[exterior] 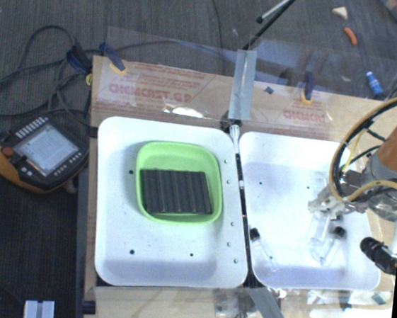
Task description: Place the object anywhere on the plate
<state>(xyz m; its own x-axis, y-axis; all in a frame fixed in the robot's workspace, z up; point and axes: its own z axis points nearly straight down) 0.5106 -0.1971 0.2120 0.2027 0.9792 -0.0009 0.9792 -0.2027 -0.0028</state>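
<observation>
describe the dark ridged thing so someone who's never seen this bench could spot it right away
Start at the two white bins side by side and take the left bin. In its upper middle sits a lime-green plate, squarish with rounded corners. The dark ridged object lies flat on that plate: a near-black rectangular slab with parallel grooves running along it, the one dark item in that bin.

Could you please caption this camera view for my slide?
Dark ribbed rectangular object lying on square green plate in left white bin.
</observation>
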